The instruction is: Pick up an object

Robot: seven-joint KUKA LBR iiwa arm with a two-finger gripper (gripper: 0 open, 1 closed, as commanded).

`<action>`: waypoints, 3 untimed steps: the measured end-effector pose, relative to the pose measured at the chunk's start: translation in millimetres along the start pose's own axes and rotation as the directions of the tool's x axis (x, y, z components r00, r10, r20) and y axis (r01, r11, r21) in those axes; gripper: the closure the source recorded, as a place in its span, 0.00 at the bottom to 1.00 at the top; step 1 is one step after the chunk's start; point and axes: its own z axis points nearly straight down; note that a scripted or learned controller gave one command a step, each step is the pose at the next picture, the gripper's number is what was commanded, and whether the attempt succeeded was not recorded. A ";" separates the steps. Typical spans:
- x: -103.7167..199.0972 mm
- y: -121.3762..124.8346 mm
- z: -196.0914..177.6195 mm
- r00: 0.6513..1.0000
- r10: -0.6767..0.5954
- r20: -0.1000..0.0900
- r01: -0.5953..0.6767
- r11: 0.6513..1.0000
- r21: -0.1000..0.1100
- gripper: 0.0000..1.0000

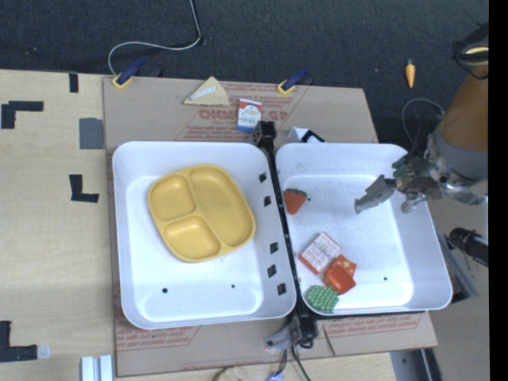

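Two white bins sit side by side on a sheet of brown cardboard point(349, 105). The left bin point(131, 236) holds a yellow plate point(200, 211) with three parts in it. The plate lies flat near the middle of that bin.

The right bin point(413, 280) holds four small things. A red toy strawberry point(294, 201) with a green top lies close to the left wall. Lower down, a small box with red and white print point(319, 252) lies tilted. A red-orange pepper toy point(340, 275) is just beside the box, touching it or nearly so. A green bumpy thing point(322, 297) lies at the bottom edge, just beside the pepper.

The gripper point(383, 195) reaches in from the right, over the right side of the right bin. One grey finger point(371, 197) points left and down. A second finger seems to sit just behind it, but the view is too blurry to say if the tool is open or closed. Nothing shows between its tips. It is well apart from the strawberry and the other toys.

Above the bins, on the cardboard, lie a tan wedge point(209, 92) and a small red, white and blue carton point(249, 115).
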 end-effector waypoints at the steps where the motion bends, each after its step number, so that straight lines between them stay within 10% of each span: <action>1: 13.6 -14.1 114.4 1.000 0.001 -0.001 -0.001 1.000 0.003 0.00; 2: 40.1 -31.9 178.9 1.000 0.001 0.000 -0.001 1.000 -0.002 0.00; 3: 1.3 -33.5 174.0 1.000 0.002 0.000 -0.002 1.000 0.001 0.00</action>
